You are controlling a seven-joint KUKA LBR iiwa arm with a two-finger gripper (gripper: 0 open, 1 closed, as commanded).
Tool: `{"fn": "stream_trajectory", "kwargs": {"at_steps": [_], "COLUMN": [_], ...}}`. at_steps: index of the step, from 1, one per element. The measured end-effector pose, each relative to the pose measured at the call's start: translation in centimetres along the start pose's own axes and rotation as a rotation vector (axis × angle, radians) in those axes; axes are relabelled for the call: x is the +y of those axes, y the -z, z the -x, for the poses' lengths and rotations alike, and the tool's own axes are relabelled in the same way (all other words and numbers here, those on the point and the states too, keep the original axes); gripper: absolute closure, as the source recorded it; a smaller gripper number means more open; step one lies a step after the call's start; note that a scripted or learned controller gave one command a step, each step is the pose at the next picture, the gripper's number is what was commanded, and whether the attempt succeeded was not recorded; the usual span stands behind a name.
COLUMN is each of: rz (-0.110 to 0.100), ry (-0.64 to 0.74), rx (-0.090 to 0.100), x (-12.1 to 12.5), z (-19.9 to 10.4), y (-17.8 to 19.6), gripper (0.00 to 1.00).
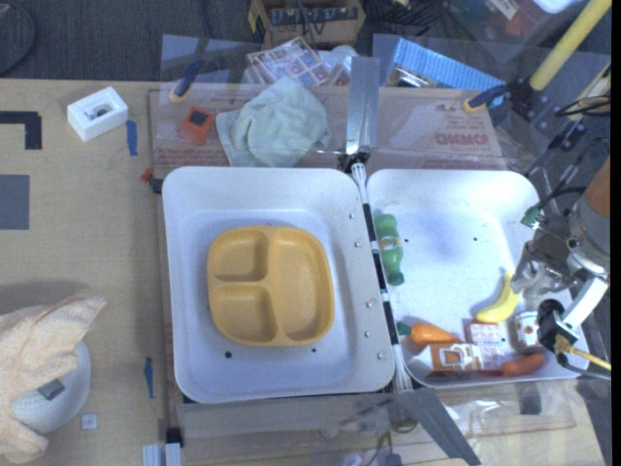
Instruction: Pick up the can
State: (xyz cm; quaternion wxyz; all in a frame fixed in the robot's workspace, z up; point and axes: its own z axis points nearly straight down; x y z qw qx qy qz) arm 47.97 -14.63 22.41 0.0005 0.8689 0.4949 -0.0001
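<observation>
The can (pixel 527 330), small with a red and white label, stands in the front right corner of the right bin (pixel 446 212). It is partly hidden by the robot's wrist parts. My gripper (pixel 536 282) hangs at the bin's right wall, just above and behind the can and next to a yellow banana (pixel 498 305). Nothing shows between its fingers.
Along the right bin's front lie a carrot (pixel 427 334), an orange and white box (pixel 473 355) and a red sausage (pixel 524 365). A green bottle (pixel 390 249) lies by its left wall. The left bin (pixel 184 202) holds a yellow divided plate (pixel 271 284).
</observation>
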Motion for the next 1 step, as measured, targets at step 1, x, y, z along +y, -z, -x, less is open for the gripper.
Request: {"fn": "stream_trajectory", "kwargs": {"at_steps": [1], "rz": [-0.005], "ry": [-0.015], "rx": [0.000], "x": [0.12], "z": [0.32], "y": [-1.52], "gripper": [1.00]}}
